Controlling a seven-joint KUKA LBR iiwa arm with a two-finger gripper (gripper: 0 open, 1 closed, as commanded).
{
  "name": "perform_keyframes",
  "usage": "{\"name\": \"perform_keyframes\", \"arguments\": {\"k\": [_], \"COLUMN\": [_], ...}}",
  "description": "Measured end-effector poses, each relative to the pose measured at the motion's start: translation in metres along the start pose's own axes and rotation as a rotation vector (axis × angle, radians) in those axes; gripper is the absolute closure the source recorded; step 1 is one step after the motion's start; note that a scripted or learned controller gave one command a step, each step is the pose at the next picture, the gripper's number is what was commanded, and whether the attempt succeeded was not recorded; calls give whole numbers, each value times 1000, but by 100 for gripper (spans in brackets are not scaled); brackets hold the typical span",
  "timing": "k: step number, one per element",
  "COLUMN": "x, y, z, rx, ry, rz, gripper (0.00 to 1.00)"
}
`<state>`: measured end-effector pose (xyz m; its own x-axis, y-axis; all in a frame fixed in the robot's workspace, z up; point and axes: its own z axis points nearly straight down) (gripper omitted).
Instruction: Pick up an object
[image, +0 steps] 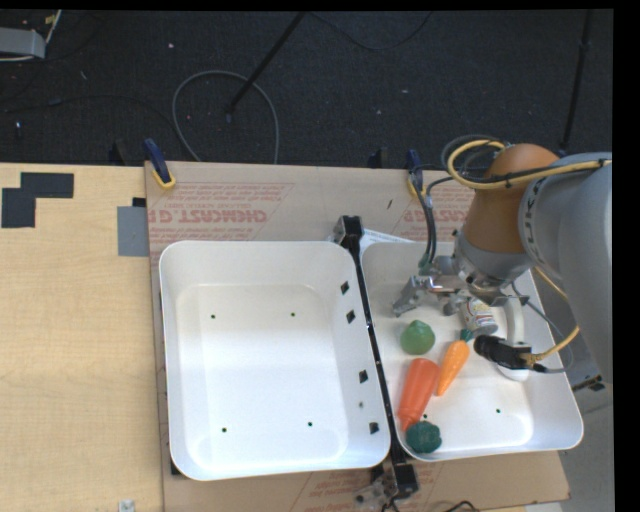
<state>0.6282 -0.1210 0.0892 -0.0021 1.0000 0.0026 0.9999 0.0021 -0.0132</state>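
The right bin (520, 425) holds a pale green ball (418, 337), a small orange carrot (452, 367), a larger orange-red carrot (416, 392) and a dark green lump (424, 437). My gripper (443, 311) hangs over the far part of this bin, just beyond the green ball and the small carrot's top. It is open, its fingers spread to either side with nothing between them. The grey arm with its orange band (505, 215) comes in from the right.
The left bin (190, 300) lies beside the right one, a black divider (362, 330) running between them. Both rest on cardboard (230, 205) clamped to the bench. Cables (520, 352) trail from the wrist over the right bin's far right side.
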Motion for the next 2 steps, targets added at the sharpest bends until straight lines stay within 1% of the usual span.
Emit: {"name": "perform_keyframes", "arguments": {"k": [1,2], "x": [-56,0], "y": [37,7], "z": [2,2], "rx": [-12,-12], "ry": [-4,-1], "rz": [4,-1], "gripper": [0,0]}}
